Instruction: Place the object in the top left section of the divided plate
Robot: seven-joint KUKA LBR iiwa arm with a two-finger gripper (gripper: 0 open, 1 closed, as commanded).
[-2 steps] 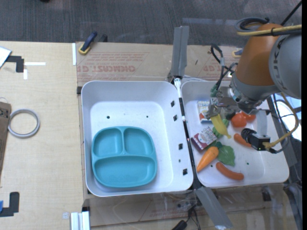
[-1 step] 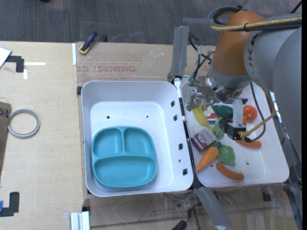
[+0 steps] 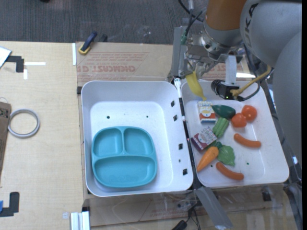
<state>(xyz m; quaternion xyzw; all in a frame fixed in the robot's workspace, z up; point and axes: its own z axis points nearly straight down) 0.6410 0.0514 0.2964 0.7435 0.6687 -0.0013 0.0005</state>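
Nearest the camera is the blue divided plate (image 3: 124, 155), low in the left bin (image 3: 96, 94). It has one big section in front and two small ones behind. The top left section (image 3: 108, 143) has nothing in it, and that is where the object should go.

In the right bin (image 3: 273, 169) there is a pile of toy food: a carrot (image 3: 206, 158), two sausages (image 3: 229, 171) (image 3: 247, 141), a tomato (image 3: 244, 116), a green pepper (image 3: 223, 111), a pickle (image 3: 220, 127), a small box (image 3: 206, 112) and a dark packet (image 3: 205, 138).

Farther back, the gripper (image 3: 198, 73) hangs over the back left corner of the right bin. A yellow banana (image 3: 194, 85) hangs down between its fingers, so it looks like the hand is pinched on the banana (only by the top end, I think). This is the carry step.

To do it well, the arm should keep the banana high and go slow, so it does not swing loose. Then it should go left and toward the front, stop right over the top left section, and come down low before letting go.

The two bin walls meet in the middle (image 3: 180, 123), and the banana's low tip must pass over them. The left bin has lots of white floor around the plate, so there is room. The plate's little ridges are close together, though, and the banana is long, so it could end up lying across one.
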